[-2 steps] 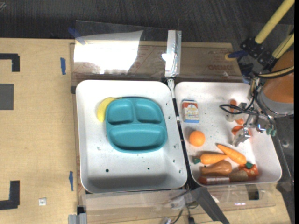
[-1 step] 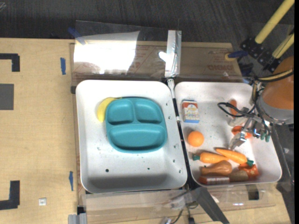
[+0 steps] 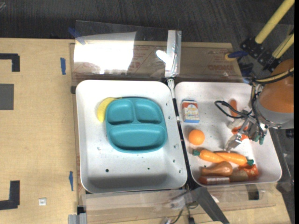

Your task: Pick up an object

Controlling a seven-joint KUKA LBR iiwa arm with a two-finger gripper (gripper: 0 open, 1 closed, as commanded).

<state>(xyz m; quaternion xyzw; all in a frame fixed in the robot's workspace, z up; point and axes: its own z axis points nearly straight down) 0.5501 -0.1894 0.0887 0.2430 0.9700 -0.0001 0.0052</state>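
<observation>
On the left of my desk [image 3: 32, 125], bare brown board runs up to the left white bin [image 3: 93, 167], which holds a teal divided plate [image 3: 135, 124] lying flat toward its far side, with a yellow object [image 3: 103, 107] peeking out from under the plate's far-left edge. Right of the divider sits the right white bin [image 3: 271, 169]. At its far-left corner lies a small carton [image 3: 190, 111] with a red and white face, and just nearer than that an orange ball [image 3: 196, 137] rests by itself. Along the near side a toy carrot [image 3: 219, 157] stretches left to right, touching a cluster of brown and red pieces [image 3: 229, 171] beside the near wall. My tool [image 3: 239, 138] hangs over the right half of this bin, its tip just beyond the carrot's right end; whether my tool is open or closed I cannot tell, and nothing shows gripped in it. My arm [image 3: 278, 97], with its orange band, comes in from the right edge.
</observation>
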